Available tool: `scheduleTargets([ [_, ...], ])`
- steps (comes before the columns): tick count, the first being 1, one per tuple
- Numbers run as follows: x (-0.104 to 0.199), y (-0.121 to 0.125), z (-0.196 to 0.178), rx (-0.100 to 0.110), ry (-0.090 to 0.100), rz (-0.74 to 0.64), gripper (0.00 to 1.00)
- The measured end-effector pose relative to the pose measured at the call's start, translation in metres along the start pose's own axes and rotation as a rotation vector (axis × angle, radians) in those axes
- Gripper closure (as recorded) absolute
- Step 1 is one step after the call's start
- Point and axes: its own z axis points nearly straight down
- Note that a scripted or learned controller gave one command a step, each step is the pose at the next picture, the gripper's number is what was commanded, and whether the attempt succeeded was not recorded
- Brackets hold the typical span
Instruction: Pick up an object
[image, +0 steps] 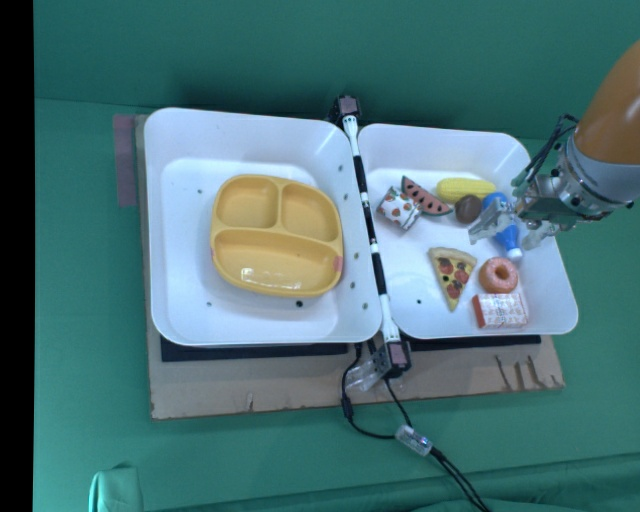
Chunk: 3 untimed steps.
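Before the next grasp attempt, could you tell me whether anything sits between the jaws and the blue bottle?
Nothing visible does. The gripper is right over the blue bottle in the right bin. A brown piece and the donut lie close beside it.

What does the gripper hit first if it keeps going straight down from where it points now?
Most likely the blue bottle: the gripper sits right over it in the right bin, pointing down. The brown round toy lies just to the left, off that line. Height above the bottle is unclear from this slanted view.
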Motion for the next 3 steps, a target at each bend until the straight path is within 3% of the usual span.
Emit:
scheduleTargets([
  [1, 0.016, 0.029, 0.112, -0.013, -0.004, 0.001, 0.0],
  [2, 0.014, 0.031, 0.098, -0.025, -0.008, 0.008, 1.0],
  [3, 0.079, 0.038, -0.007, -0.004, 0.0, -0.001, 1.0],
])
